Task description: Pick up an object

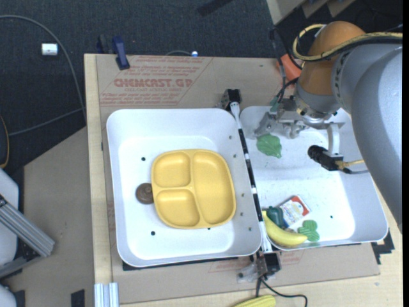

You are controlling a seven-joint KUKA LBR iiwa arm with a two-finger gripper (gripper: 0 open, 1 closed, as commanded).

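Observation:
My gripper (279, 132) hangs over the far left corner of the right bin (332, 190), fingers spread and nothing between them. A small green leafy piece (270, 146) lies on the bin floor just in front of the left fingertip, and contact cannot be judged. At the bin's near left corner a yellow banana (284, 235) lies beside a red and white packet (294, 210) and a small green piece (310, 230). In the left bin (121, 146) a yellow divided plate (192, 187) partly covers a brown round object (144, 193).
The grey arm with its orange band (329, 50) covers the right bin's far right side. A black fitting with a cable (323, 157) sticks out over the bin floor. The ridge between the bins (246, 165) runs just left of the gripper.

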